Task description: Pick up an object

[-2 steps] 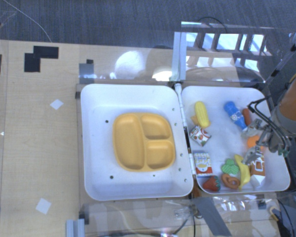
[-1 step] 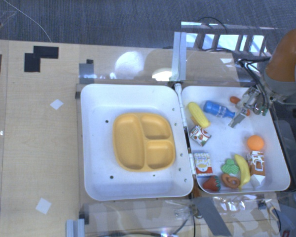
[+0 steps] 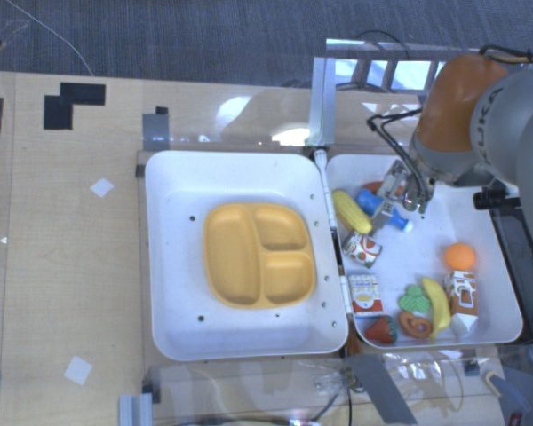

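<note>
My gripper (image 3: 404, 192) hangs over the back of the right bin (image 3: 506, 318), just right of a blue object (image 3: 376, 205) and a yellow corn cob (image 3: 351, 210). A small orange-red piece (image 3: 371, 187) lies just behind the blue object. Nothing is visibly held. In front of them lie a small red-and-white can (image 3: 362, 250) and a red-and-white carton (image 3: 365, 292). Toward the bin's right side sit an orange (image 3: 460, 256), a second carton (image 3: 464, 294), a banana (image 3: 439, 303), a green toy (image 3: 415, 298), a tomato slice (image 3: 416, 326) and a strawberry (image 3: 382, 330).
The left bin (image 3: 173, 327) holds a yellow divided plate (image 3: 258, 254). A metal frame (image 3: 322, 96) stands behind the divider between the bins. The grey arm with its orange band (image 3: 457, 105) covers the right bin's back right corner.
</note>
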